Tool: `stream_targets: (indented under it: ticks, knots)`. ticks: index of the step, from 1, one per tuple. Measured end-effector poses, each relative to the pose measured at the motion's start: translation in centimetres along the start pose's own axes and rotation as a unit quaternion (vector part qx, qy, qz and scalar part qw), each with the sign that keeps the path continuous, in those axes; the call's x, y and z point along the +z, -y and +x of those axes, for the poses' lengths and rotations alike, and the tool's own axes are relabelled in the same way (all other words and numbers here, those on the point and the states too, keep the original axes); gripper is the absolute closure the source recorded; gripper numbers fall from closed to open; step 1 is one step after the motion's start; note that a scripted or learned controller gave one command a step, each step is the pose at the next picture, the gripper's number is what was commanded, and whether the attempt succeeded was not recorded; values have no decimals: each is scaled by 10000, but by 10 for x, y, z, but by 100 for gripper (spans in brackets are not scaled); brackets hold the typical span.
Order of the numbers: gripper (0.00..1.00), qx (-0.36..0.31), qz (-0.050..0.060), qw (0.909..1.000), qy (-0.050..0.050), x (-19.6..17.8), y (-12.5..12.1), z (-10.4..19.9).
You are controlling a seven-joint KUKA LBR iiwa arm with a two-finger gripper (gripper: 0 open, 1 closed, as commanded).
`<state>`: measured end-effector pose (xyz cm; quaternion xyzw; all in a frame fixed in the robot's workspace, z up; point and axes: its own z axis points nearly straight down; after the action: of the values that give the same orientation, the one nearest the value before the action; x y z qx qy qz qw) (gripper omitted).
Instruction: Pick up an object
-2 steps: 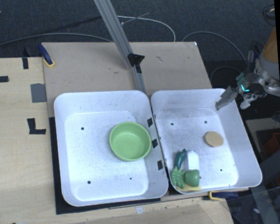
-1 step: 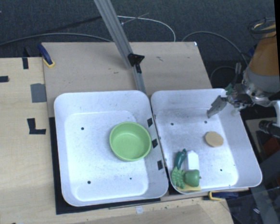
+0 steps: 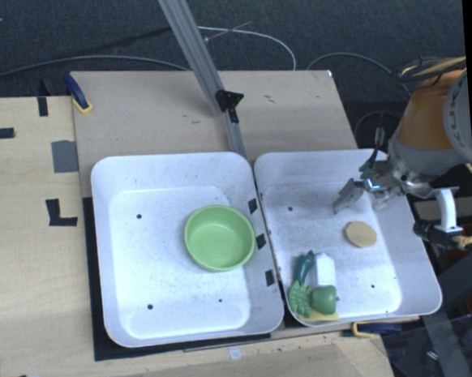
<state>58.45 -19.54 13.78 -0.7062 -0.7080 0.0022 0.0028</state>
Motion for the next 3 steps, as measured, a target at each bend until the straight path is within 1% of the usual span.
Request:
stream_targets:
  ticks: [1, 2, 3]
  knots:
    - [0, 3, -32, 10000, 15, 51, 0, 1]
    - [100, -1, -22, 10000, 5, 40, 0, 2]
    - [100, 6, -49, 10000, 10, -3, -4, 0]
